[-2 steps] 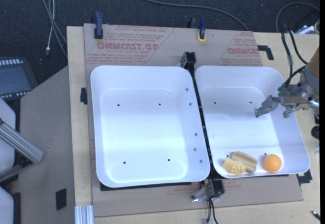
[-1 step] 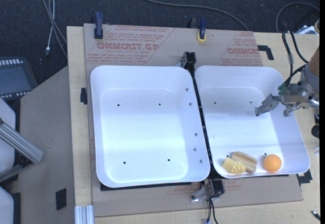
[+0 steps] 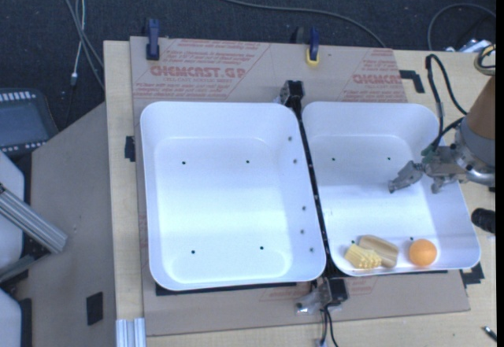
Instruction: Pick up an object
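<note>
Three small objects lie along the front edge of the right bin (image 3: 370, 145): a yellow corn cob (image 3: 362, 257), a tan bread-like roll (image 3: 379, 245) touching it from behind, and an orange ball (image 3: 423, 252) further right. My gripper (image 3: 416, 184) hangs over the right side of this bin, behind the ball and well apart from all three objects. Its two grey fingers (image 3: 404, 179) are spread open with nothing between them.
The left bin (image 3: 169, 129) sits beside the right one, their rims meeting along a black divider (image 3: 309, 180). Both rest on a cardboard sheet (image 3: 197, 62) held by clamps at the back. Cables run near the arm at the right.
</note>
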`<state>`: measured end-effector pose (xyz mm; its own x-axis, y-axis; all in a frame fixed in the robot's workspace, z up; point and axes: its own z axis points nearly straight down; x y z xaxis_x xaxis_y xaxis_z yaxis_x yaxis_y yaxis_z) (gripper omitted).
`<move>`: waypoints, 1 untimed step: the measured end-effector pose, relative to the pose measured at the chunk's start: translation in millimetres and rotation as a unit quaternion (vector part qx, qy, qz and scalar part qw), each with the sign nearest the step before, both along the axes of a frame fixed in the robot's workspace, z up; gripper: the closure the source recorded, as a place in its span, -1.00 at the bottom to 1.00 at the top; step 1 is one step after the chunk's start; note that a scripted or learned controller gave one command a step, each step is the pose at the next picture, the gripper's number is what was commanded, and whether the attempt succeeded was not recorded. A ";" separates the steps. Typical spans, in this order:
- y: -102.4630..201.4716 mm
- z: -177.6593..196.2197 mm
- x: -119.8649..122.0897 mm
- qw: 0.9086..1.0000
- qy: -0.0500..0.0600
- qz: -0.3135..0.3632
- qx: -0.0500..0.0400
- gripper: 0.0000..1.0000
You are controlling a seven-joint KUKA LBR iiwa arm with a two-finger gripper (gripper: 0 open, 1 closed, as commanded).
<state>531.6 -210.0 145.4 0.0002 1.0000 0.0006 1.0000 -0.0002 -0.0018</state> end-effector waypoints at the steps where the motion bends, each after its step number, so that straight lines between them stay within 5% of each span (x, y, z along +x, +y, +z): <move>1: 0.3 -50.9 0.0 1.000 0.000 0.000 0.000 -1.00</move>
